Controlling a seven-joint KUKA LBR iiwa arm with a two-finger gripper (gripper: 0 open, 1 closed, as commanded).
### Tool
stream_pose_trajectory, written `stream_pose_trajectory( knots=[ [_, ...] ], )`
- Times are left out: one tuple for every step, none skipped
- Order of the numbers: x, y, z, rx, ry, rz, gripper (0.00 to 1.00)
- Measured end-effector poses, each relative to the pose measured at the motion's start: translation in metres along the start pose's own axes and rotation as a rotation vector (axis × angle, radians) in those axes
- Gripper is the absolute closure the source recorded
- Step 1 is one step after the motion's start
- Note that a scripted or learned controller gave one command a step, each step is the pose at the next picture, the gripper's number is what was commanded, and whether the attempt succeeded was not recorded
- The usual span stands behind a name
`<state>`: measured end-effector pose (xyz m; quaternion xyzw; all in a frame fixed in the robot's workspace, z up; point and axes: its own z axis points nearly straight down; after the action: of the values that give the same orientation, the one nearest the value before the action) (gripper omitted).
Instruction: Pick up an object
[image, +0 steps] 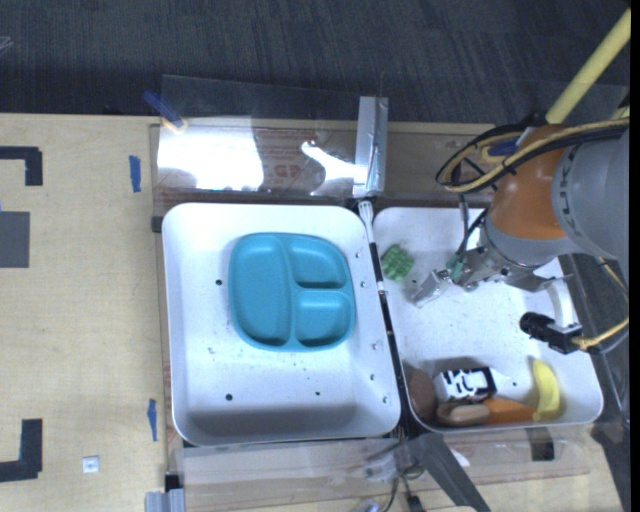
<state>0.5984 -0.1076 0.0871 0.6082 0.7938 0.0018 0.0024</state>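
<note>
So the arm (560, 200) comes in from the right and the hand (432, 287) is down low in the right bin (580, 400), up toward its far left part. Honestly can't tell how it's set, it's too small and blurry at the tip, and I can't see anything in it.

Just left of the hand there's a little green thing (397, 262) lying on the bin floor, close to the divider between the bins. Near the hand but whether they're touching, no idea.

Down along the near edge of the same bin, well away from the hand: a black-and-white item (467, 381), an orange piece (495, 410) just below it, and a banana (545, 388) on the right.

Left bin (200, 380) has a blue tray (292, 290) with compartments sitting in the middle. Both bins sit on the counter (80, 330).
</note>
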Motion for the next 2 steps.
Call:
stream_pose_trajectory(
  knots=[
    [-0.01,0.029,0.001,0.0,-0.002,0.069,0.0],
    [-0.09,0.049,-0.078,-0.002,-0.005,-0.212,0.0]
  ],
)
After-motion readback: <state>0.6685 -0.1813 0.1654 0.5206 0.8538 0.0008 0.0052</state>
